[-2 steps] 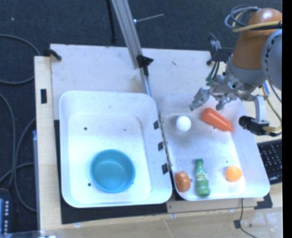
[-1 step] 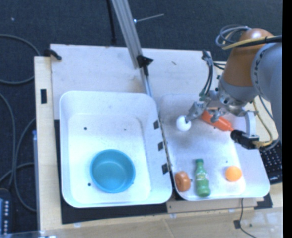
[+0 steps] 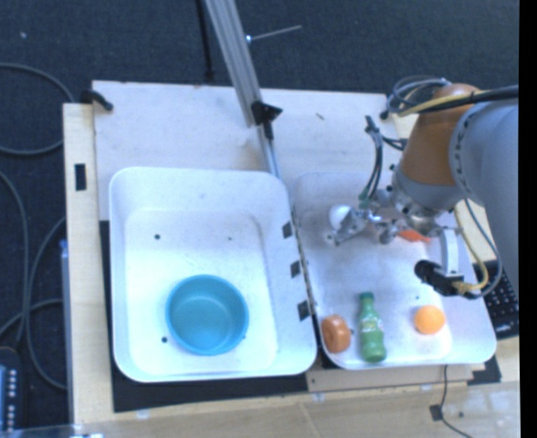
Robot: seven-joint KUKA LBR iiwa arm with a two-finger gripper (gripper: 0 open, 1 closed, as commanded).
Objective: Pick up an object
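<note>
Arm: the grey arm (image 3: 488, 153) with its orange band reaches in from the right over the right bin (image 3: 488, 340).
Claw: the claw (image 3: 355, 226) hangs low over the upper part of the right bin; whether it is wide or narrow, I cannot tell.
Green bottle: the green bottle (image 3: 370, 328) lies flat near the right bin's front edge, long axis running front to back, cap end pointing away from that edge.
Brown egg-shaped object: the brown egg-shaped object (image 3: 335, 333) lies just left of the bottle.
Orange ball: the orange ball (image 3: 429, 319) sits to the bottle's right, apart from it.
Left bin: the left bin (image 3: 141, 199) holds a blue bowl (image 3: 207, 314) in its near part.
Tabletop: the tabletop (image 3: 159, 121) carries both bins side by side.
</note>
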